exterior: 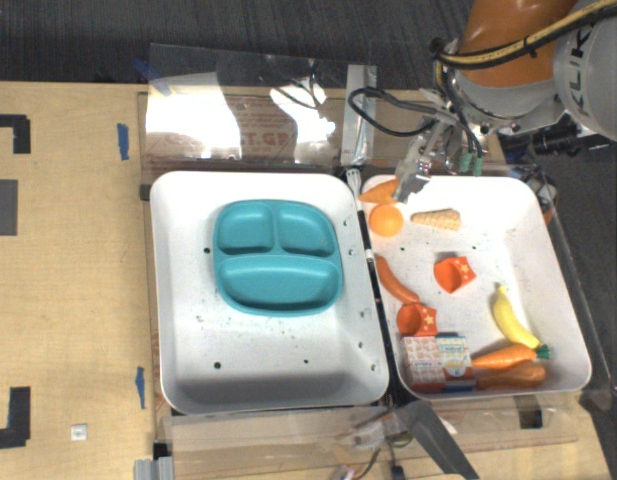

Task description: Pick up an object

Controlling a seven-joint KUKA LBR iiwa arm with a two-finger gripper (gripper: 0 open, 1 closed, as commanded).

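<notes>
My gripper [420, 175] hangs over the far left corner of the right bin [560, 268], under the grey and orange arm. Just below it lie an orange ball [386, 220] and an orange piece [378, 190] that the gripper partly hides. A tan cone-shaped piece [435, 218] lies to the right of the ball. Further forward in the bin are a red pepper [453, 272], a long sausage [395, 279], a red cup [416, 318], a banana [512, 317], a carrot [506, 357] and a small printed box [437, 359]. I see nothing held by the gripper.
The left bin [178, 298] holds a teal divided plate [277, 254]. Black cables [388, 123] loop from the wrist above the bins' far edge. A clear plastic sheet [238, 118] lies behind the left bin. The bins' shared wall [371, 278] runs beside the sausage.
</notes>
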